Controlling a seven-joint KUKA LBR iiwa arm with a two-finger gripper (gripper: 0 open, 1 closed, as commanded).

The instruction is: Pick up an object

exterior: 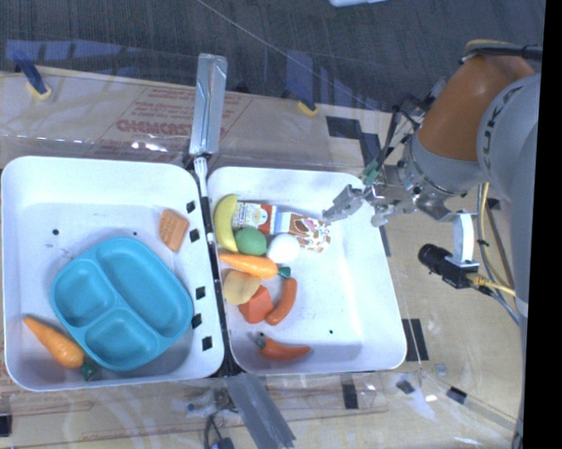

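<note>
Nothing is picked yet: the toy food [261, 255] lies heaped at the left side of my right bin [352, 298], at the frame's centre. My gripper [343, 203] hangs above the carton [290, 227], right of centre, carrying nothing; how wide it stands I cannot tell.

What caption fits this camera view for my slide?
Gripper hovers over right bin of toy food, near the carton.
</note>
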